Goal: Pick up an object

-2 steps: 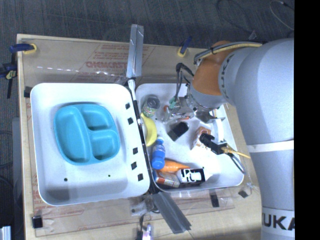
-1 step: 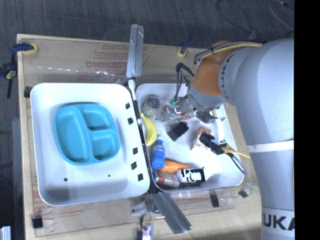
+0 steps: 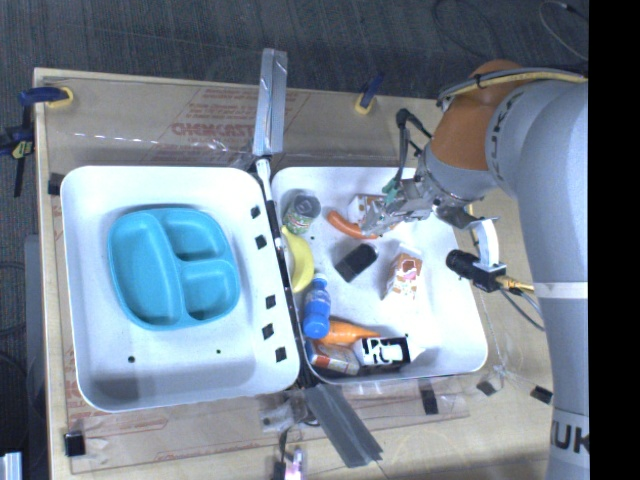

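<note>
Hand hung low in the right bin, at the orange carrot (finger state: could not tell); blue tray lay in the left bin.

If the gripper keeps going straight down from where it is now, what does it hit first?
Most likely the orange carrot-shaped piece at the top of the right bin, just under the gripper. Depth is hard to judge from this slanted view.

A wooden bench bears two white bins side by side.
</note>
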You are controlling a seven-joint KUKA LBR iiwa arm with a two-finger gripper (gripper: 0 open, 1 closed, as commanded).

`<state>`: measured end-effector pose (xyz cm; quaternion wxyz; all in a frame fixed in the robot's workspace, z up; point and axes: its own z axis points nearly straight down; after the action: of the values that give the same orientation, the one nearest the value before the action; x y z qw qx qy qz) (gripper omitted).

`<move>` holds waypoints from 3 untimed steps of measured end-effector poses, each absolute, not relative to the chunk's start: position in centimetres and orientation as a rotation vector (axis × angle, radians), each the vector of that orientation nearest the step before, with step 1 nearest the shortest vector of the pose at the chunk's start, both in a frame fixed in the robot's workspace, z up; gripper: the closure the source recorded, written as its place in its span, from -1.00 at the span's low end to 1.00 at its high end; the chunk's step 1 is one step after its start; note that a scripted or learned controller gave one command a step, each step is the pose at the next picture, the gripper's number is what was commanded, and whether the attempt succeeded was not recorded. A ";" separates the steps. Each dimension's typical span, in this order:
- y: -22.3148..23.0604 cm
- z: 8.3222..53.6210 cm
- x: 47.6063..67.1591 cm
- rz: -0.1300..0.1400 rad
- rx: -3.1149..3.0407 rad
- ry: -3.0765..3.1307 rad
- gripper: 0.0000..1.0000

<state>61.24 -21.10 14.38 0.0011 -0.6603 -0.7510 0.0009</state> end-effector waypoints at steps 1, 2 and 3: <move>-20.5 8.8 59.4 0.004 -2.014 -2.406 -1.00; -17.2 13.6 65.7 0.002 -2.021 -2.403 -1.00; -16.5 18.1 60.8 0.003 -1.961 -2.451 -1.00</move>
<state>60.78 -16.47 18.10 0.0014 -0.6248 -0.7807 0.0011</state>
